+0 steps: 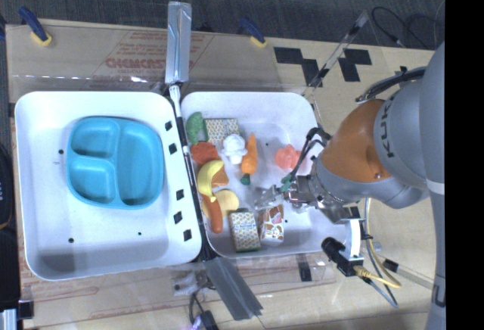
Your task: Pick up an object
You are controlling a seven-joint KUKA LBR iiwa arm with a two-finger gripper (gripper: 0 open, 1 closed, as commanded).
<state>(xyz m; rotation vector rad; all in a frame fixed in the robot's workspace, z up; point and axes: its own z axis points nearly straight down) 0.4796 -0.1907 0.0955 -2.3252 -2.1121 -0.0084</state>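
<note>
Brown worktop (113, 48) on dark carpet bears two white bins; the right bin's (291, 105) banana (208, 177) lies near-to-far; the claw's (283, 192) grip cannot be told.

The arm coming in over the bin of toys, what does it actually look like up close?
The arm is a thick, rounded grey tube with a bright orange band above the wrist. Dark letters run along the grey casing beside the band. Black cables loop around the wrist end, and a white bracket with a black block and yellowish wires hangs beneath it. The gripper itself is small, dark and metallic.
</note>
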